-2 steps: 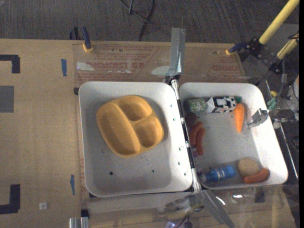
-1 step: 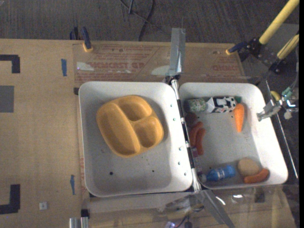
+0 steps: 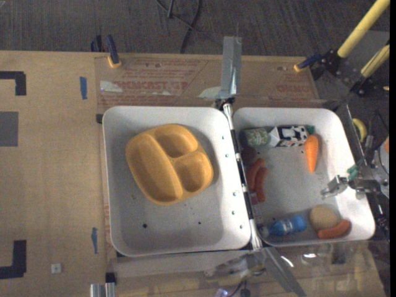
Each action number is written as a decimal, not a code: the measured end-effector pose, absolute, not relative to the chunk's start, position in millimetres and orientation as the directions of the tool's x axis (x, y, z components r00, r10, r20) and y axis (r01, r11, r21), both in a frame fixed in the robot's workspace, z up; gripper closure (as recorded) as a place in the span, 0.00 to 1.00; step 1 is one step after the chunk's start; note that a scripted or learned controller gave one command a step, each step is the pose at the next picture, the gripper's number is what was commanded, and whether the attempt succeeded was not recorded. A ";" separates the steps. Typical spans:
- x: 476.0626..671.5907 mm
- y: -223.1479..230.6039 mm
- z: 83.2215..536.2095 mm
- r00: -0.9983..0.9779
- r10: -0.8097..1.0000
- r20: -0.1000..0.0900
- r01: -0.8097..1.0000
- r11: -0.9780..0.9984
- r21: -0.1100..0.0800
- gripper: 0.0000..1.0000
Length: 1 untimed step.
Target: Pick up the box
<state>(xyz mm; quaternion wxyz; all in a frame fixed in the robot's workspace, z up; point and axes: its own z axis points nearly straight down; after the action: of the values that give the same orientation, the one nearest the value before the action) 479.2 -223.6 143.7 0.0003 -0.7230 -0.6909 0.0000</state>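
Box (image 3: 287, 135): lying at the right bin's (image 3: 337, 124) far edge, beside the carrot (image 3: 312, 152).
Gripper (image 3: 339, 188): hovering near the right rim, well apart from the box.
Jaws: cannot tell whether they are released or clenched.

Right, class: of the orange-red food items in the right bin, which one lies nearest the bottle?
The sausage at the bin's lower right corner, beside the potato. The carrot and the red peppers lie farther from the blue bottle.

A tan cardboard-covered bench (image 3: 49, 197) bears blue tape marks; dark carpeted floor (image 3: 74, 11) lies beyond.
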 end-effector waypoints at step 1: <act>480.8 -158.8 306.3 -0.057 0.998 -0.001 0.998 0.057 0.002 0.00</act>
<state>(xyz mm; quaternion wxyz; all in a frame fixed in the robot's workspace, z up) 480.8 -158.8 306.3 -0.0009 -0.6866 -0.7270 -0.0003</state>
